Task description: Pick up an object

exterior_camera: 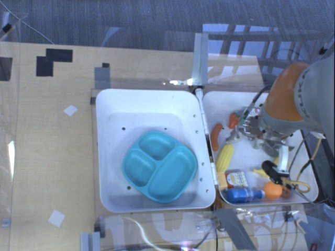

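The right bin (309,156) holds a yellow corn cob (225,157), a red sausage (215,135), a small orange-red piece (233,121), a blue bottle (245,195), an orange ball (273,190) and a small labelled box (238,179). My gripper (239,131) hangs low over the middle of this bin, just right of the sausage and above the corn cob's upper end. Nothing is visibly held in it. The wrist and arm hide the bin floor behind it.
The left bin (110,140) holds a blue divided plate (159,165). A metal divider (207,140) runs between the two bins. The bottle, ball and box crowd the right bin's front edge.
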{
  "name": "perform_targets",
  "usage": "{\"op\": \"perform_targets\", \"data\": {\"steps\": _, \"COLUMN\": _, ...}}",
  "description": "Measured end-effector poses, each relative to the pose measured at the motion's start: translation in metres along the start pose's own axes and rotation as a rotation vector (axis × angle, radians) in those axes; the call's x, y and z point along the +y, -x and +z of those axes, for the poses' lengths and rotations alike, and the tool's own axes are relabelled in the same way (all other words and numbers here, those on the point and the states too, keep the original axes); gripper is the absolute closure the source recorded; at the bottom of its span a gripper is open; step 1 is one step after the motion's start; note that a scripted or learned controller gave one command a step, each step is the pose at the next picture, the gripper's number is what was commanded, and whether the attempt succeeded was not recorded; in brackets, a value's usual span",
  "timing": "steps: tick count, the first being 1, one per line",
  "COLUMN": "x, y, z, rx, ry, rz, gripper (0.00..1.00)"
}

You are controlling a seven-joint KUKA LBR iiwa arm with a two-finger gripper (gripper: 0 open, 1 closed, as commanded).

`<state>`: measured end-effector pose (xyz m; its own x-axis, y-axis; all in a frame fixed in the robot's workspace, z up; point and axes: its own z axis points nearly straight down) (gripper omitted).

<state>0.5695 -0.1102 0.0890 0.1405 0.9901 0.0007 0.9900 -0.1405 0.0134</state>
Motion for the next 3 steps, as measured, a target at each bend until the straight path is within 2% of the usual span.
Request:
{"op": "perform_targets", "data": {"steps": 1, "x": 0.086, "y": -0.012, "z": 0.003, "rx": 0.002, "ry": -0.053, "rz": -0.089, "gripper": 0.00}}
{"op": "perform_targets", "data": {"steps": 2, "x": 0.085, "y": -0.003, "z": -0.008, "rx": -0.012, "ry": -0.054, "rz": -0.088, "gripper": 1.00}}
{"op": "perform_targets", "data": {"steps": 3, "x": 0.091, "y": -0.071, "z": -0.095, "rx": 0.001, "ry": -0.016, "rz": -0.197, "gripper": 1.00}}
